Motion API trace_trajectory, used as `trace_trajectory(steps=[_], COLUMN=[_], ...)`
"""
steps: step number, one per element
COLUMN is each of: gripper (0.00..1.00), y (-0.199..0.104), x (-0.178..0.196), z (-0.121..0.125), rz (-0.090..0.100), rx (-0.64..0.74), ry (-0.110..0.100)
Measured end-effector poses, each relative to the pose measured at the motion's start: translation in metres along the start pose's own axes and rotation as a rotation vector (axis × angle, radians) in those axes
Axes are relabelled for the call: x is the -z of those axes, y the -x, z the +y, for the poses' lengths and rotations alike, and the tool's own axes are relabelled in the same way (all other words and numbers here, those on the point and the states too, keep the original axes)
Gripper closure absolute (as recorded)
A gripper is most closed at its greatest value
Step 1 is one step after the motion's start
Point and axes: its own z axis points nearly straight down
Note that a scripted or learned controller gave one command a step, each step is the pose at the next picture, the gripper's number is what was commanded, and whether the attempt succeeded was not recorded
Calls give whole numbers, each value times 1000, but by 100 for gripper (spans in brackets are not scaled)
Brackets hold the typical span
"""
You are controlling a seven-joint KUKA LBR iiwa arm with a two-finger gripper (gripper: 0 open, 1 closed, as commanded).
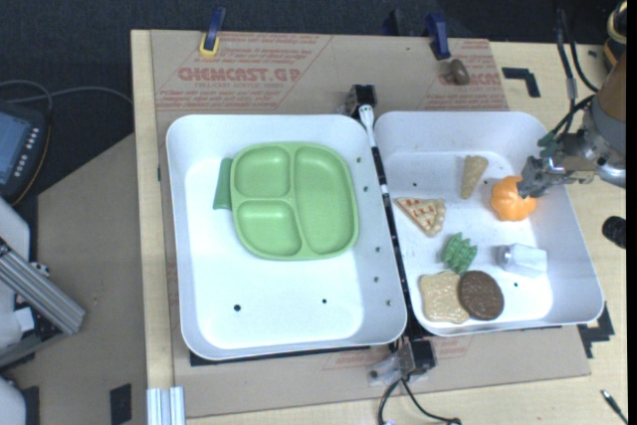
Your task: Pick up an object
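Note:
In the right bin (428, 146) several toy foods lie: an orange fruit (510, 202), a beige wedge (473, 174), a pizza slice (422, 214), a green leafy piece (459, 252), a small white-grey item (524, 259), a brown round patty (482, 295) and a tan toast piece (440, 299). My gripper (542, 174) reaches in from the right over the bin's right wall, its tip right at the upper right side of the orange fruit. Whether it touches the fruit is unclear.
The left bin (279, 314) holds a green divided plate (295, 199) with a green strip under its left edge. Clamps (210, 33) stand at the board's back edge. Cables hang beside the arm at the right.

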Motion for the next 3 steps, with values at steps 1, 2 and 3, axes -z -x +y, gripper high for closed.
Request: trace_trajectory(steps=[1, 2, 3], gripper=[100, 100, 100], y=[0, -51, -110], x=[25, 33, 23], z=[1, -17, -32], rz=[1, 6, 7], rx=[0, 3, 4], ry=[-3, -10, -12])
